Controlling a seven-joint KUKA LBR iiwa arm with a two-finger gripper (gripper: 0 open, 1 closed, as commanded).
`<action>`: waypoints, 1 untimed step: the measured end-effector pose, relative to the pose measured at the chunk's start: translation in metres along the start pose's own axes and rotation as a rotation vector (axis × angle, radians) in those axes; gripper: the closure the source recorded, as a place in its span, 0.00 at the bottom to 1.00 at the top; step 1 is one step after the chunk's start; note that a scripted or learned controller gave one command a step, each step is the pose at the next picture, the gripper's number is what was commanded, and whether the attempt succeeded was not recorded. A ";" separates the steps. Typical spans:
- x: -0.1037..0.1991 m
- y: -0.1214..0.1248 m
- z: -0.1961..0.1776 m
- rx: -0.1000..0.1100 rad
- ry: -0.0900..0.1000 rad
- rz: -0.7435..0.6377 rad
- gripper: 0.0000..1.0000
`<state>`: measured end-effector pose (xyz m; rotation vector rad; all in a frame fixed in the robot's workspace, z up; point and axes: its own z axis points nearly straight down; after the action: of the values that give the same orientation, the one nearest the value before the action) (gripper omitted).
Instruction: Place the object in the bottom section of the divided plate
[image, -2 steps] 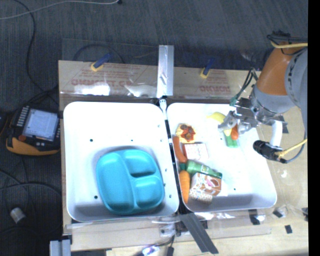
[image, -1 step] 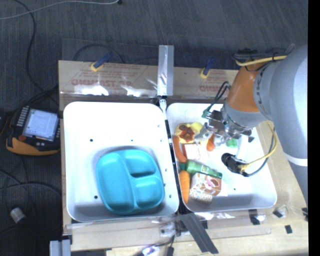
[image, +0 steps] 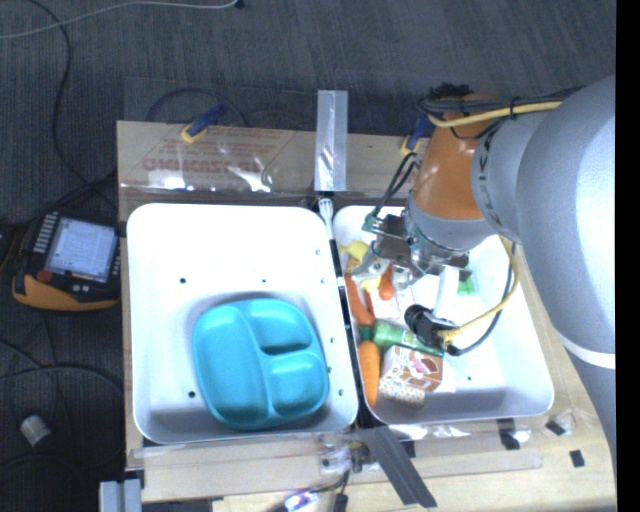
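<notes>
A blue divided plate (image: 261, 362) lies in the left bin (image: 170, 250), toward its front right; it has one large section on the left and two smaller ones on the right. My gripper (image: 392, 285) is down in the right bin (image: 500, 385), at its rear left, over a heap of toy food. Around it lie an orange carrot (image: 368, 372), a small orange-and-white piece (image: 386, 289), a yellow piece (image: 353, 250) and a patterned carton (image: 410, 376). The wrist and cables hide the fingertips.
The arm's grey body and orange band (image: 450, 180) cover the right bin's rear and right side. A metal divider (image: 331, 140) stands behind the two bins. A handheld device (image: 68, 255) lies off the bench at left.
</notes>
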<state>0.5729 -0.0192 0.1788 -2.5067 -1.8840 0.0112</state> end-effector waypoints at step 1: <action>-0.028 -0.053 0.001 0.002 0.001 0.129 1.00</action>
<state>0.5144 -0.0312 0.1788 -2.6210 -1.7180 0.0130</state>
